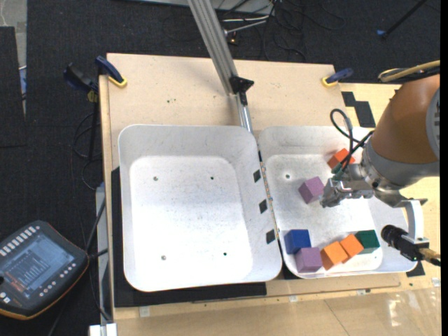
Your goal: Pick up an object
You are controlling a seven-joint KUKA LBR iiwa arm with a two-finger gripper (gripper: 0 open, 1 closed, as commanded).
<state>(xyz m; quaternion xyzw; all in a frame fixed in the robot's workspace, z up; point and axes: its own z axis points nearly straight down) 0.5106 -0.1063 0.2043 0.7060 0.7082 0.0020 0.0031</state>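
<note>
The right bin (280,149) holds several small blocks. A purple block (311,188) lies near its middle, just left of my gripper (330,199). An orange block (339,158) sits behind the gripper, partly covered by the wrist. Along the bin's front edge stand a blue block (297,240), a second purple block (309,259), an orange block (335,251) and a green block (367,241). The gripper hangs low over the bin floor beside the purple block; the slant hides how its fingers stand.
The left bin (140,152) lies alongside, its shared rim (262,194) running between the two. A metal pole (217,40) slants across the back of the bench. A teach pendant (35,261) rests off the bench at lower left.
</note>
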